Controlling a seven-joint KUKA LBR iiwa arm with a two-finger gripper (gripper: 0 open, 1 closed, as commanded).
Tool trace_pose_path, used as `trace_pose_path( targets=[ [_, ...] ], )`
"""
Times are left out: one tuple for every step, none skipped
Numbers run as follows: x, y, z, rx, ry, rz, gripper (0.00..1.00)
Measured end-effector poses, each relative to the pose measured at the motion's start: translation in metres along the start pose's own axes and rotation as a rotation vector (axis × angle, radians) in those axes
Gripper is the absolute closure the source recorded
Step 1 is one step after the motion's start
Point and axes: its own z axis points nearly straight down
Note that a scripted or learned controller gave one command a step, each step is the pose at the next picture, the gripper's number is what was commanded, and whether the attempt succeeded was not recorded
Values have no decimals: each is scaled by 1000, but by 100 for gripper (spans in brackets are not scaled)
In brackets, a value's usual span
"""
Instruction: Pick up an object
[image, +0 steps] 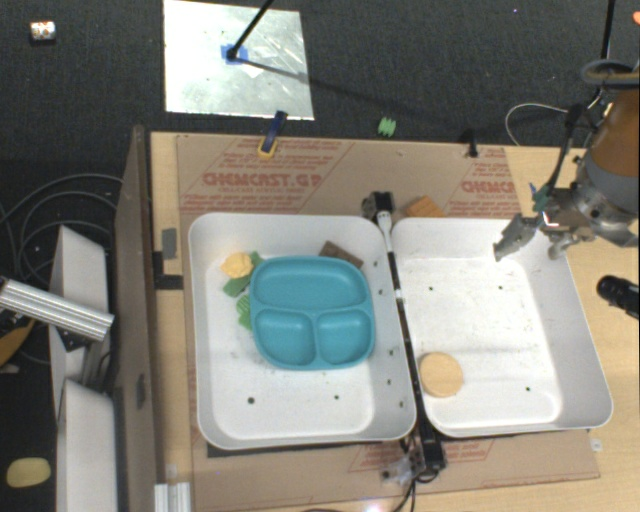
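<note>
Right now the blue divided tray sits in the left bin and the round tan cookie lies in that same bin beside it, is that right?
Not quite. The blue divided tray does sit in the left bin, but the camera view shows the round tan cookie in the right bin, near its lower left corner.

Dark carpet (80, 110) (speckled), cardboard sheet (330, 170), black cables (60, 215)

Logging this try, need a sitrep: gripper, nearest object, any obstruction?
Gripper open, holding nothing, over the right bin far edge. Tan round object lies apart, near corner of that bin. Nothing between them.
</note>
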Motion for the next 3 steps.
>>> trace_pose_path(
  targets=[
    [39,-9,160,16,5,-4,0],
    [-12,65,127,-10,-4,-1,0],
    [49,11,183,8,4,-5,0]
  ],
)
